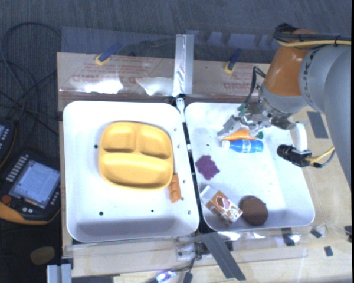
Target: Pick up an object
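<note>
Here, line by line, is what we see from the fixed camera above the bench.

Arm: the grey arm (327, 93) with its orange band (286, 69) reaches in from the right and bends down over the upper part of the right bin (295, 208).

Gripper: we find the gripper (243, 127) low over the right bin's upper middle, its metal fingers (229, 126) spread apart at a fair width; we see nothing clamped between them.

Orange object: a small orange carrot-like piece (239, 135) lies just under the fingertips; whether the fingers touch it we cannot tell.

Blue bottle: a little blue and white bottle (245, 146) lies on its side, touching or just beside the orange object, on its near side.

Purple object: a small purple cluster (207, 167) rests near the right bin's left wall, apart from the bottle.

Brown packet: a brown and white packet (223, 207) lies tilted near the right bin's front edge.

Brown ball: a dark brown round thing (253, 210) sits just beside the packet, on its right.

Left bin: the left bin (82, 217) holds a yellow divided tray (135, 154) at its centre, upside up, with three compartments.

Orange stick: a short orange piece (175, 188) lies by the tray's lower right corner, close to the wall between the bins.

Beyond the bench: a handheld controller (26, 187) with a screen lies on the floor at left.
</note>
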Robot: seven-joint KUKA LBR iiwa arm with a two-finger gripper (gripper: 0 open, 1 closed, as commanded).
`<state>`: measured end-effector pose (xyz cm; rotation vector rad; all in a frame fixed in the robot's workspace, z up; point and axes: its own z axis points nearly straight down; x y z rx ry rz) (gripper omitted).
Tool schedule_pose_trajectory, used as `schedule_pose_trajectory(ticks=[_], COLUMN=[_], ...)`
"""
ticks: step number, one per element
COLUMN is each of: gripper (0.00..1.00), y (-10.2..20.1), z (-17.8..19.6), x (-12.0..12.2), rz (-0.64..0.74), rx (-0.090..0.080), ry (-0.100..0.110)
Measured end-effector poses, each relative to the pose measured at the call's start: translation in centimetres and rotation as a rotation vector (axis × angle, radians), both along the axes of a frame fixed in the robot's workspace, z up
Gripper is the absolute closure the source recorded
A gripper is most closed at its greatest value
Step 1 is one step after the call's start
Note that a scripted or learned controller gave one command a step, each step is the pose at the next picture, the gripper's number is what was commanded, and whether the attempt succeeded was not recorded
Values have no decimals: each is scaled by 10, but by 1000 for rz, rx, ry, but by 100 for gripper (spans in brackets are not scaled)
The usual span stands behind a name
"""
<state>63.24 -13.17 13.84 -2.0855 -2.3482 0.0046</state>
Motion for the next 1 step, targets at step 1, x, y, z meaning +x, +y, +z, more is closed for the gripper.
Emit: schedule_pose_trajectory(ticks=[1], gripper=[0], y=[0], z=[0], x=[0], rz=[0], rx=[0], ry=[-1])
